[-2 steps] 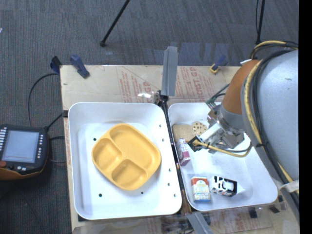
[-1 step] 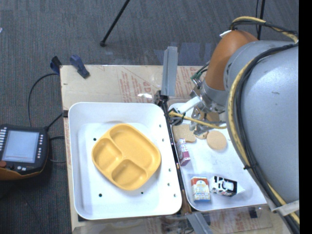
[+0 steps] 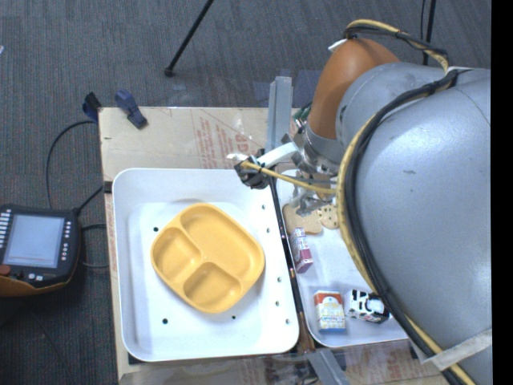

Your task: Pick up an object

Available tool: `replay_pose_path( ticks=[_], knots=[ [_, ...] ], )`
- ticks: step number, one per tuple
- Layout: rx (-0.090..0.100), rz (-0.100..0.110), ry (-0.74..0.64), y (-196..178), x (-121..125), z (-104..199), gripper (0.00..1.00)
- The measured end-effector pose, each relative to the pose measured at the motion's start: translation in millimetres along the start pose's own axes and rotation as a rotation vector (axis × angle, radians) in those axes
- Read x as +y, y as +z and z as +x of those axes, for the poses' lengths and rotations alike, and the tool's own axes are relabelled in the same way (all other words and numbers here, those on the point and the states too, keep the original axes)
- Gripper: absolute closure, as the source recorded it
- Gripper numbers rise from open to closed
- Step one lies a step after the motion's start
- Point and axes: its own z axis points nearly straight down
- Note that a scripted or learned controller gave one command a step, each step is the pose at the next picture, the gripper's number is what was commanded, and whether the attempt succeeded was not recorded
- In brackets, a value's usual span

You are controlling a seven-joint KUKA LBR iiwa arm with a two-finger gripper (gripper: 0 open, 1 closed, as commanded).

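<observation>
Plate (image 3: 208, 257) in left bin (image 3: 128, 215); carton (image 3: 329, 310) in right.

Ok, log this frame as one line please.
arm: over right bin | gripper: fingers unclear, low in right bin | nearby: pink box, orange carton | left bin: yellow divided plate

The left bin (image 3: 128, 295) is largely taken up by a yellow divided plate (image 3: 208, 256); free floor is left along its rim at six and nine o'clock. The right bin (image 3: 353, 337) is overhung by the grey arm (image 3: 417, 207); a small carton (image 3: 329, 310), a black-and-white toy (image 3: 369, 305) and a pink packet (image 3: 302, 249) are crowded along its nine and six o'clock edges.
</observation>
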Motion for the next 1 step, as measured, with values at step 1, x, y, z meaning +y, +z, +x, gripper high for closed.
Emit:
replay_pose_path(
  ticks=[1],
  knots=[
    [0.001,-0.002,0.084,-11.1,43.5,-11.9,1.0]
  ],
)
